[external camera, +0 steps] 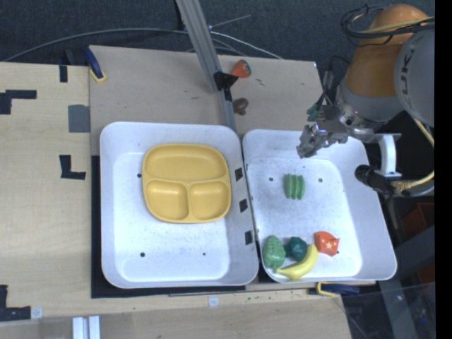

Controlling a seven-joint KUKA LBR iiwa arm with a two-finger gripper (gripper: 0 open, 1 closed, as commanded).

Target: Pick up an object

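Camera view. Bench top was pale wood (162, 83), scuffed, with black tape marks toward the far left of the pincer. Dark carpeted floor lay beyond the bench's far edge, with thin cables running across it. A grey metal post (201, 34) rose slantwise, up and left of the pincer. Two white bins stood side by side, touching along their inner rims.

Pincer (309, 147) hung over the far rim of the right bin (374, 246), nothing between its fingers. Whether they were spread or pressed together could not be told; the tips read as one dark blur.

Green ridged toy vegetable (294, 186) lay alone on the bin floor, just below and slightly left of the pincer, apart from it. Well below, in the near corner: leafy green toy (273, 249), dark green round toy (296, 247), yellow banana (302, 265), red strawberry-like toy (326, 242), clustered and touching.

Left bin (120, 260), far left of the pincer, held a yellow three-compartment tray (187, 182).

Arm's orange band (378, 55) partly cut off at the top right.
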